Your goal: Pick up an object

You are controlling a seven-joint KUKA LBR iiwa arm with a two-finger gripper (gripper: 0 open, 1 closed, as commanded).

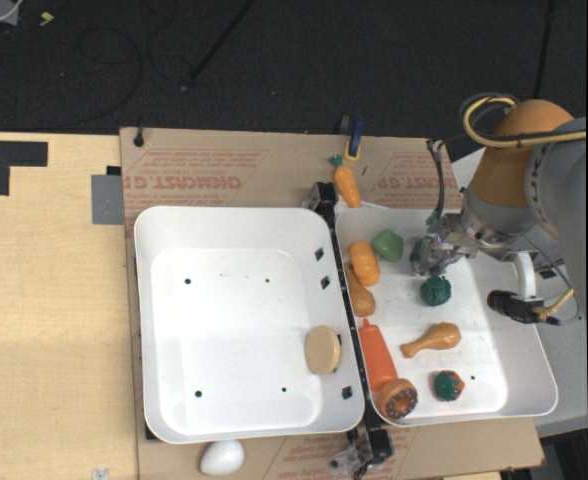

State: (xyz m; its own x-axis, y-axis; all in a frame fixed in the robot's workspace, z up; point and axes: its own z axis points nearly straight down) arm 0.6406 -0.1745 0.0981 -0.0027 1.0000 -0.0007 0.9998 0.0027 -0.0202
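Observation:
My gripper point(431, 260) hangs over the upper middle of the right bin point(519, 368), reaching in from the right. A dark green round object point(435, 291) lies just below it in the view, and I cannot tell whether they touch. A lighter green piece point(386, 245) sits to the gripper's left. Also in this bin are an orange lump point(363, 263), a smaller brown-orange piece point(361, 299), a long orange-red carrot point(377, 356), a tan drumstick point(432, 340), a green and red ball point(448, 385) and a dark round piece point(399, 399).
The left bin point(204, 268) holds a tan disc point(323, 350) near its right wall. A small carrot point(347, 185) lies on the cardboard behind the bins. A white egg point(222, 457) rests outside the left bin's front edge. A black-tipped white part point(519, 303) juts from the arm at the right.

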